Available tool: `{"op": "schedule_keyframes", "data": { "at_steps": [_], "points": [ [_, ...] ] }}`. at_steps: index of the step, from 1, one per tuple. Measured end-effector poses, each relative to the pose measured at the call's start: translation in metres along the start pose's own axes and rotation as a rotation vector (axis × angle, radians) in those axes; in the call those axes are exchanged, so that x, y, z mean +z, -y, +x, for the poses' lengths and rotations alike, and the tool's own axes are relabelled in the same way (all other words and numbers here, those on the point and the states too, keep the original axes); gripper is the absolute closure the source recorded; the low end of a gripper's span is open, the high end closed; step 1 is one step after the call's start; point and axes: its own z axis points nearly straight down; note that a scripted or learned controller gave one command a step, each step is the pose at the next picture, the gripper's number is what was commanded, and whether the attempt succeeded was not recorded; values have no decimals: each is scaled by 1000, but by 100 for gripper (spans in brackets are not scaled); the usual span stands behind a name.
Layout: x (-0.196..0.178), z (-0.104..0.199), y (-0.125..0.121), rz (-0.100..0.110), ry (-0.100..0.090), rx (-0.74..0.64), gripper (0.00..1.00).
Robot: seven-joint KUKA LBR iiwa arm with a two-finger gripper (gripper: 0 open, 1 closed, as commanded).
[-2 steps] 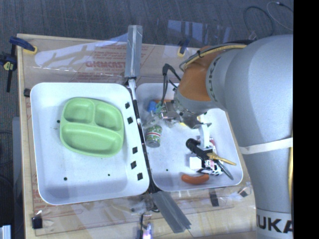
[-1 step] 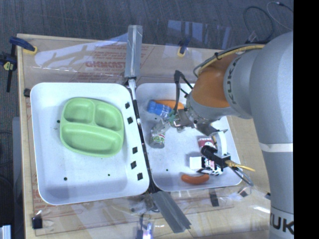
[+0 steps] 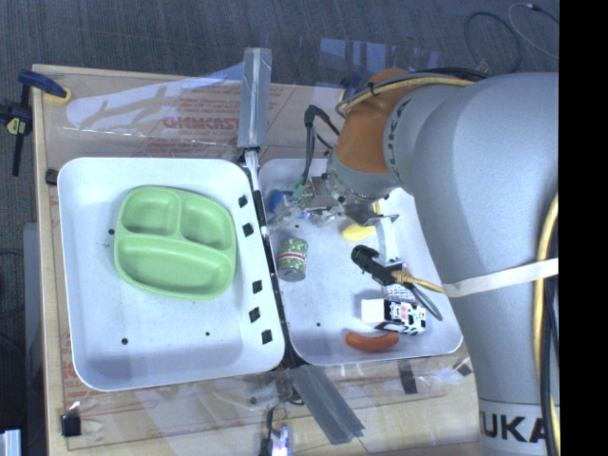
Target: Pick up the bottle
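plate (image 3: 176, 241) in left bin (image 3: 85, 331), bottle (image 3: 292, 256) in right bin (image 3: 318, 335)

bench (image 3: 47, 255): light wood top, seen at a slant, floor dark around it
plastic sheet (image 3: 180, 112): clear, red lettering, flat on the bench behind the bins
left bin (image 3: 85, 350): white, shallow, sits directly on the bench
right bin (image 3: 323, 354): white, shallow, touching left bin along inner edge
clamp (image 3: 43, 85): blue and yellow, at the bench's far left corner
metal bar (image 3: 253, 98): grey, lies at the back, in line with the seam between the bins
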Motion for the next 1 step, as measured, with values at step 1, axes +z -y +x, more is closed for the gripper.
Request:
{"op": "schedule_keyframes", "data": {
  "at_steps": [1],
  "points": [
    [4,-12,-25,21,-6,-246,0]
  ]
}}
